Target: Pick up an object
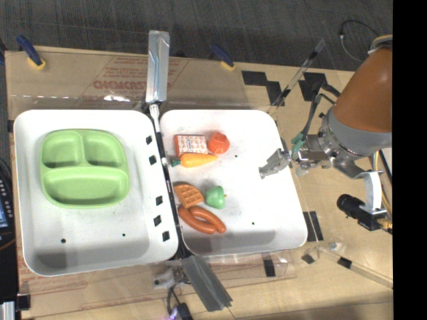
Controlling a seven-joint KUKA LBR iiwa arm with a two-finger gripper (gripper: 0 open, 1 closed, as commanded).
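Note:
The right bin holds several toy foods along its left side. A red tomato sits beside a red and white snack box, with an orange carrot just below them. Lower down lie a brown waffle, a green pepper and a red-orange hot dog. My gripper hangs over the bin's right edge, well right of all the food, with nothing seen between its fingers.
The left bin holds a green divided plate. A row of black clips runs down the wall between the bins. The arm's orange band and grey wrist stand over the bench at the right.

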